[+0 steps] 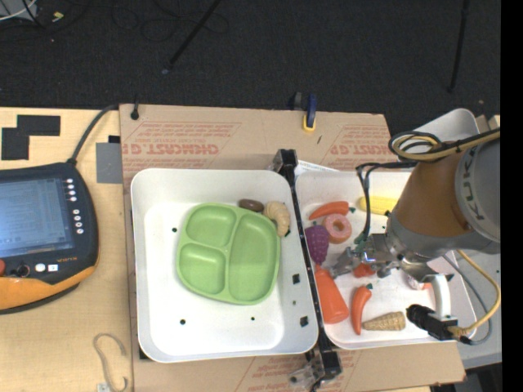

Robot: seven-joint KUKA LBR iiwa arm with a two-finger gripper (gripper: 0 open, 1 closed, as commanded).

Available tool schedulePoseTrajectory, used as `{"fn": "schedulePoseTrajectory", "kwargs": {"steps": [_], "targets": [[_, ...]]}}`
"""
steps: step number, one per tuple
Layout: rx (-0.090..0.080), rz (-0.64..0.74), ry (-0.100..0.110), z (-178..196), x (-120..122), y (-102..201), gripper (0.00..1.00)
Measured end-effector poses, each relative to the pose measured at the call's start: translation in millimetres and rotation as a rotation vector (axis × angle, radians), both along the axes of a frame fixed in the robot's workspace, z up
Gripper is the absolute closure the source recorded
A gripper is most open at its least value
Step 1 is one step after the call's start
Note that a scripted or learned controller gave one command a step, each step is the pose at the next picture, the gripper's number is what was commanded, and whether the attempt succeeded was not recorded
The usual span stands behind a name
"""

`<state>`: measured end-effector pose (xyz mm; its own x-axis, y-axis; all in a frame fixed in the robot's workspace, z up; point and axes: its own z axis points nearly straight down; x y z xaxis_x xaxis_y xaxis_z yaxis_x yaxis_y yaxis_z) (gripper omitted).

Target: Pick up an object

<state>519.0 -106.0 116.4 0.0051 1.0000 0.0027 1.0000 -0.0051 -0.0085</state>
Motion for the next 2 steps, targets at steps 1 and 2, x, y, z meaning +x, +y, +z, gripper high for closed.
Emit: {"fn": "schedulePoseTrajectory", "kwargs": {"steps": [1, 2], "targets": [[-0.013, -0.002, -0.016, -27.5, 1.8, -4.6, 0.00], [-0.004, -0.009, -0.006, -18.3, -0.4, -3.9, 1.00]]}}
